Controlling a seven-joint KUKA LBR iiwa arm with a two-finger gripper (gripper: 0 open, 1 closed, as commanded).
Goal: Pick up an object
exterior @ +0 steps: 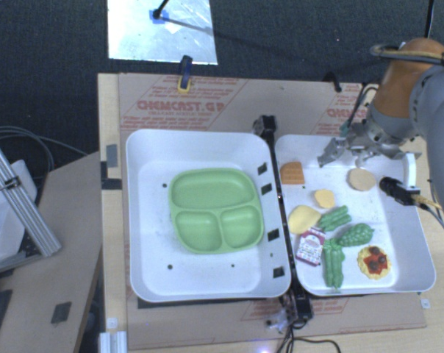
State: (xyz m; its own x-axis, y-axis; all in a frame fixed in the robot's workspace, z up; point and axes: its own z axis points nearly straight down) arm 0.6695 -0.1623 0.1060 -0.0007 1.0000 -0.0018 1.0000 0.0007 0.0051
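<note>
The toy foods lie in the right bin (420,267): a tan round piece (362,179) nearest the gripper (348,153), a brown toast slice (292,173), two yellow pieces (324,198), green pods (334,218), a small pizza (374,262) and a red-white packet (309,247), crowded together. The gripper hangs over the bin's far edge with nothing between its fingers; whether they are spread, I cannot tell. The left bin (145,219) holds a green divided tray (216,210).
</note>
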